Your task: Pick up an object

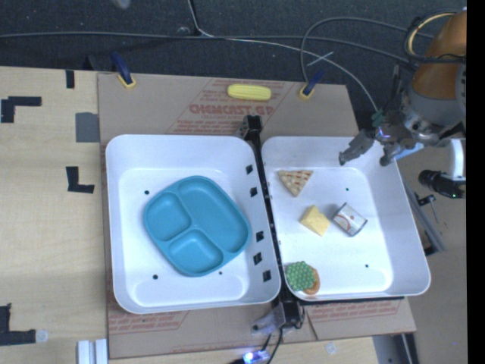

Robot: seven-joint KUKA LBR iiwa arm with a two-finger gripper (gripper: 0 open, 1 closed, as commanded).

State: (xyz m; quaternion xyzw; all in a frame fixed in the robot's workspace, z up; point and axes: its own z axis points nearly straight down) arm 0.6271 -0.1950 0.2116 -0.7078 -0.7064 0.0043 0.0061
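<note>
The right bin (394, 226) holds a tan waffle-patterned wedge (295, 180), a yellow cheese block (315, 220), a small silver and red can (349, 219), and a green-topped round piece (302, 277) at the front left corner. My gripper (373, 149) hangs over the bin's far right corner, its two dark fingers spread apart with nothing between them. It stands well behind and right of the can and the cheese.
The left bin (129, 203) holds a blue divided plate (196, 224). A yellow banana-like piece (248, 92) lies on the cardboard behind the bins. Cables arc above the right bin. A black divider runs between the two bins.
</note>
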